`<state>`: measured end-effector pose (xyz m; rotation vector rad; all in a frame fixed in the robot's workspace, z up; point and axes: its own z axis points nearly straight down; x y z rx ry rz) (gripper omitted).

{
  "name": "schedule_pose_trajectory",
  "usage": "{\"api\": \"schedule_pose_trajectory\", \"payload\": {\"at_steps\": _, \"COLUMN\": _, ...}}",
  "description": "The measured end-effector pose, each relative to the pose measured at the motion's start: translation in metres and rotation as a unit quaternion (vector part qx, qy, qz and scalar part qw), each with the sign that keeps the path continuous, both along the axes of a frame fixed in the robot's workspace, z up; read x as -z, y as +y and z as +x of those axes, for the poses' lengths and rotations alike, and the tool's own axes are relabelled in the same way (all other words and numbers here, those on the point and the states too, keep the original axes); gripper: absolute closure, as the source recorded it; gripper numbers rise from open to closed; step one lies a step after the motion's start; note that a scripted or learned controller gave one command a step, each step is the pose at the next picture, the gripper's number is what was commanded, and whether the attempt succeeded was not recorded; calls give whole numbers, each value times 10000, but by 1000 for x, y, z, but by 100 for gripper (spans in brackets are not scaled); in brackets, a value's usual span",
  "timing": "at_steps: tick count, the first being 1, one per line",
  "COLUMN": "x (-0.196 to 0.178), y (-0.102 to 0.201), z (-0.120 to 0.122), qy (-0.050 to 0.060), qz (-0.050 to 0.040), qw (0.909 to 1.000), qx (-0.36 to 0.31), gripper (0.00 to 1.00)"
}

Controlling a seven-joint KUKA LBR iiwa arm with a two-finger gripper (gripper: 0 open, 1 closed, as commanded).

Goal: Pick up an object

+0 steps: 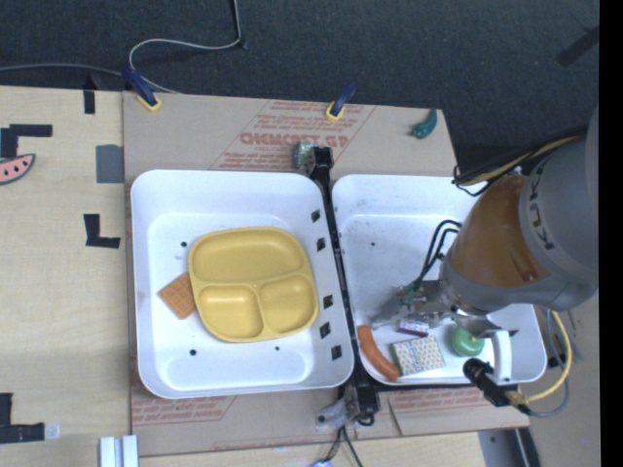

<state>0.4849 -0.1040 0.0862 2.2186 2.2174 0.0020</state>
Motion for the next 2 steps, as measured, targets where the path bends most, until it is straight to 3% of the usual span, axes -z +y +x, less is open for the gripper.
{"api": "schedule_pose_trajectory", "payload": {"at_steps": 1, "x": -9, "y": -1, "z": 0, "qy": 1, "qz": -6, "qw": 10000, "qx": 7, "gripper": 100}}
{"api": "schedule_pose_trajectory", "payload": {"at_steps": 2, "x": -164, "y": 60, "z": -1, "qy": 20, "qz": 12, "qw": 10000, "qx": -13, "gripper": 100}}
